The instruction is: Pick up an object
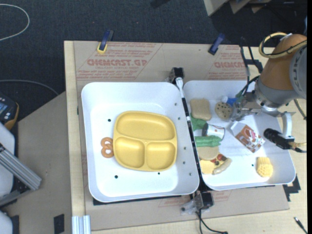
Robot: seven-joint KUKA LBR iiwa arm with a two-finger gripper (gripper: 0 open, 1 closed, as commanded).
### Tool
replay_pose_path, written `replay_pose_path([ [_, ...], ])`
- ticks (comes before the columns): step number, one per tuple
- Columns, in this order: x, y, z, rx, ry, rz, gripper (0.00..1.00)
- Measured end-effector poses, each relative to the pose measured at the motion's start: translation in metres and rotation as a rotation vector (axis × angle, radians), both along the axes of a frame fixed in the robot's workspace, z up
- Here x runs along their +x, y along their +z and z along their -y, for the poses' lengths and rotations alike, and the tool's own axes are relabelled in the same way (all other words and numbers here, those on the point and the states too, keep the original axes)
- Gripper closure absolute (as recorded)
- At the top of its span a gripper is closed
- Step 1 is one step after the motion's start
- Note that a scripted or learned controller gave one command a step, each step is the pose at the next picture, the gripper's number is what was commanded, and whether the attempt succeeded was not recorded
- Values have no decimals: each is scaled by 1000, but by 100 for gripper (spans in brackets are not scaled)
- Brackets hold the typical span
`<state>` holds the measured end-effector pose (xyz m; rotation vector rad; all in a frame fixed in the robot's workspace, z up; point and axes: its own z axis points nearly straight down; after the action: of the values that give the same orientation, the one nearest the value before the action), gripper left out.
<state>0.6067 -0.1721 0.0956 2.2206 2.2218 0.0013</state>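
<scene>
While the gripper (pixel 237 112), its grip state hard to tell, hovers by the cookie (pixel 223 110), a snack packet (pixel 249 137) lies near.

Bench (pixel 146 62) (cardboard-topped) bears two white bins (pixel 95 145).

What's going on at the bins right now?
The arm reaches in over the right bin, with its claw low among the toy food beside a round cookie. Nothing is visibly held. A yellow divided tray and a pretzel lie in the left bin.
</scene>
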Motion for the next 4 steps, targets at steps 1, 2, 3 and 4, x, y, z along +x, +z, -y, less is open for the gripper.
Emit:
replay_pose_path([
  [1, -3, 44, -3, -2, 0, 4, 100],
  [2, -8, 89, -1, -3, -1, 4, 100],
  [3, -7, 132, 0, -3, 0, 5, 100],
  [4, -33, 138, -54, 2, 3, -4, 100],
])
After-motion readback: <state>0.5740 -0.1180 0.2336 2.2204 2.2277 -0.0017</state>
